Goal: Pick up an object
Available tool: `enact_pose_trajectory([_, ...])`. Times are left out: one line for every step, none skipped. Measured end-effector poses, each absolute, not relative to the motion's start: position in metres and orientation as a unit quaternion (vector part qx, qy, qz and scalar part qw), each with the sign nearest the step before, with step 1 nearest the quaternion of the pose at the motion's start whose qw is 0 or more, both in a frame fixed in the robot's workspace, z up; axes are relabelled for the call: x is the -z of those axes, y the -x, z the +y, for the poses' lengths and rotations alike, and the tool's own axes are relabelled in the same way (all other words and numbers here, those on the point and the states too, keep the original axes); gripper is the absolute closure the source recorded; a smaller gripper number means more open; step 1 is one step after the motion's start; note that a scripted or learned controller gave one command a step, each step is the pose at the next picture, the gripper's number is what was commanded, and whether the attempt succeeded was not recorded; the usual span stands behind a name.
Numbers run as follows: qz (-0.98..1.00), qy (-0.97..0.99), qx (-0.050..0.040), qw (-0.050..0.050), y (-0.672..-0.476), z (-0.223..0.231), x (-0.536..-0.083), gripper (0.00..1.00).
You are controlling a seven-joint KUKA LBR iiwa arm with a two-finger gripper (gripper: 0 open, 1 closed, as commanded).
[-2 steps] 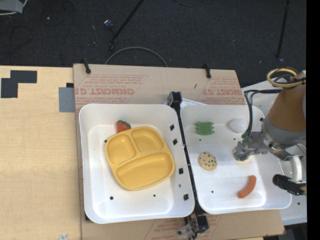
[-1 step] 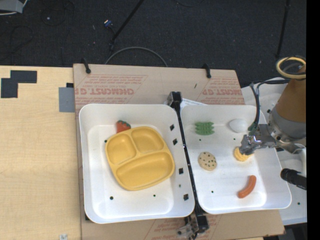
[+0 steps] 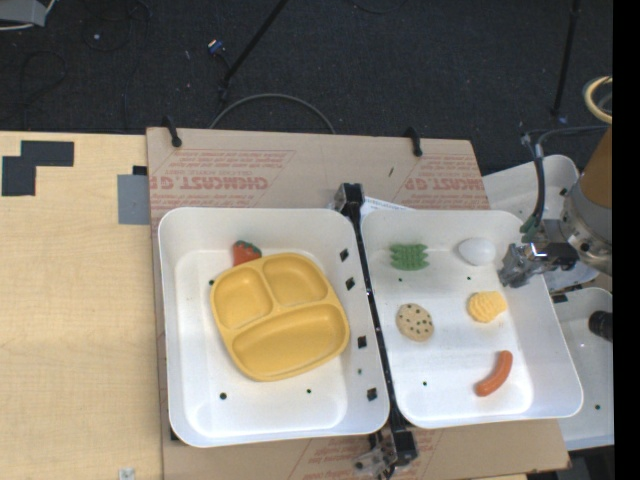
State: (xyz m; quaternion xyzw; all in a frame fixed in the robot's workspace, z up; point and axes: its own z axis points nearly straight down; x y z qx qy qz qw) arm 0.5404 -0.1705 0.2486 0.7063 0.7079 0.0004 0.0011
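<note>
1. I read the end effector (image 3: 520,264) at the right wall of the right bin (image 3: 560,408); it is too small and blurred for me to tell its state.
2. The nearest candidate is the yellow corn piece (image 3: 487,307), lying just below the end effector toward the bin's right side.
3. I judge it a light, stiff plastic toy, ridged enough to resist slipping; I would close across its short width, at the middle.
4. It looks pale yellow, stubby and rounded, with rows of kernels.
5. Other options in that bin: a white egg (image 3: 477,251) near the far edge, likely smooth and slippery; a red sausage (image 3: 494,373) toward the near right corner.
</note>
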Motion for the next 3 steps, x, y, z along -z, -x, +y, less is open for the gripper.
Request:
enact_pose_trajectory([0.709,-0.706,0.0001,-0.001,-0.555,-0.126,-0.253,1.0])
enact_pose_trajectory([0.709,-0.706,0.0003,-0.001,-0.569,-0.082,-0.256,1.0])
enact_pose_trajectory([0.708,-0.706,0.0005,-0.001,-0.579,-0.034,-0.259,1.0])
